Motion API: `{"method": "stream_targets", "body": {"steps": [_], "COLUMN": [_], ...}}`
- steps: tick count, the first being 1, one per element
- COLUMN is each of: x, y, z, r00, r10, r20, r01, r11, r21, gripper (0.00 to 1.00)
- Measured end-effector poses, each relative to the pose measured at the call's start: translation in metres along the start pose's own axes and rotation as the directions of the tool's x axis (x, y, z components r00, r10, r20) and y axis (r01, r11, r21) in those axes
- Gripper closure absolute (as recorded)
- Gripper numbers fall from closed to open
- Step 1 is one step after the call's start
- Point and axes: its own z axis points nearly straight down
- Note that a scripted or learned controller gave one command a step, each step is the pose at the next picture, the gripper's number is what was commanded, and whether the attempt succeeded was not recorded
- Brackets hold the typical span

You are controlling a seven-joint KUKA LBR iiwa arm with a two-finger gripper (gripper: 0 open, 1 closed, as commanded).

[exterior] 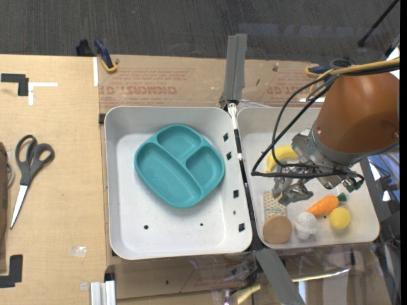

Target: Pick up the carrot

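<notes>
Camera view, arm: we see the grey arm with its big orange band come in from the right, over the right bin [375, 234].
Camera view, end effector: we see the end effector [289, 189] low in the right bin, a grey shape with black cables looping around it. We cannot tell how it is set.
Camera view, carrot: we see the carrot [323, 204] lying on the floor of the right bin, just to the right of the end effector. Its green tip points right.
Camera view, right bin friends: we see a yellow ball [339, 218] just beside the carrot, a small white thing [306, 224] under it, a brown round thing [277, 229] near the front, and a yellow banana [280, 155] behind the end effector.
Camera view, left bin: we see a teal plate [180, 165] with three parts lying in the left bin [121, 234].
Camera view, counter: we see scissors [27, 170] lying on the counter [57, 234], well apart from the bins.
</notes>
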Motion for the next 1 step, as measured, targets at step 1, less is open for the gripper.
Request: {"method": "stream_targets", "body": {"steps": [1], "x": [-0.0079], "y": [0.0395], "z": [0.009], "r00": [0.979], "r10": [-0.204], "r20": [-0.004], "r01": [0.204], "r11": [0.979], "r21": [-0.003], "gripper": [1.0]}}
